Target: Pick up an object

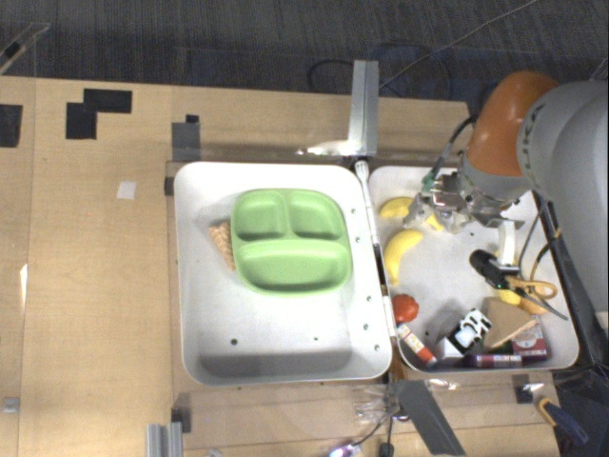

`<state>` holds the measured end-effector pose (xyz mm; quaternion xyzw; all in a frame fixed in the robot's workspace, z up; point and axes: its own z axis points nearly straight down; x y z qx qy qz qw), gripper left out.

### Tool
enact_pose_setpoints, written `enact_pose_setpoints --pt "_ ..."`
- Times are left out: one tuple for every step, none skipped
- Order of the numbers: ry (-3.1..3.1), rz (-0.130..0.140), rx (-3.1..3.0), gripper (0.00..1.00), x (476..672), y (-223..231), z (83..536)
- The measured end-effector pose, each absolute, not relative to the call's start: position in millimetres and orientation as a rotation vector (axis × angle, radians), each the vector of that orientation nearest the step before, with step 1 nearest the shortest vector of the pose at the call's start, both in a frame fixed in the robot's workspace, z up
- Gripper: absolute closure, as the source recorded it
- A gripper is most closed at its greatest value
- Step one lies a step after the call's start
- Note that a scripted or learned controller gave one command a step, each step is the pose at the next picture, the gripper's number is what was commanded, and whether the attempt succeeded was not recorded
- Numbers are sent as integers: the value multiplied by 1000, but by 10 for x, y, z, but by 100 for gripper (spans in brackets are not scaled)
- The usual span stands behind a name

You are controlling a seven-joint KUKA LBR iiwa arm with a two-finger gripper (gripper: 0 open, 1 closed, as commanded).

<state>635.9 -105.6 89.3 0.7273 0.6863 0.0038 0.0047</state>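
Note:
My gripper (436, 208) hangs low over the far left part of the right bin (569, 350). It is right beside a yellow banana-like piece (393, 207) near the bin's back left corner. A second yellow banana (400, 252) lies just in front of it, along the bin's left wall. Nothing shows between the fingers, which are blurred against the wrist.
A red tomato (405, 307), a red-and-white marker (416, 344), a black-and-white item (470, 330), a brown wedge (512, 327) and a dark pen (509, 357) lie along the right bin's front. The left bin (200, 350) holds a green divided plate (288, 239) and a tan waffle-like piece (221, 244).

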Motion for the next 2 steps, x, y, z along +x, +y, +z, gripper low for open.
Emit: enact_pose_setpoints --pt "2147 24 2277 100 6386 -1037 1026" --pt "2099 9 2332 100 6702 -276 1873"
